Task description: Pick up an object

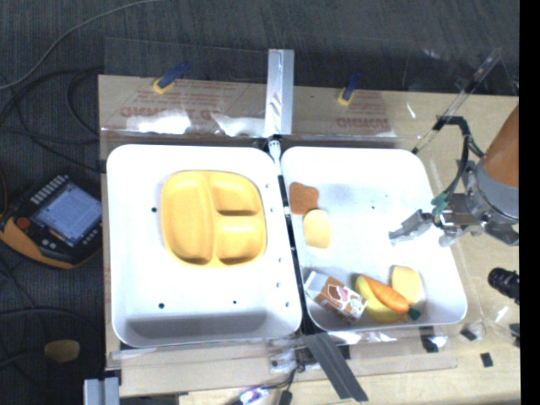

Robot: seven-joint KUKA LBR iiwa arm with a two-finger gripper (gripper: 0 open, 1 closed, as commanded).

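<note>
The right bin holds several toy foods. A brown piece and a pale yellow piece lie near its left wall. Along the front lie a small printed packet, a banana, an orange carrot across the banana, and a yellow slice. My gripper hangs over the right side of this bin, above and apart from the yellow slice. It is open, with nothing between its fingers.
The left bin holds a yellow divided plate. A metal divider post stands behind the seam between the bins. A handheld controller lies left of the bench. Bare bin floor shows around the gripper.
</note>
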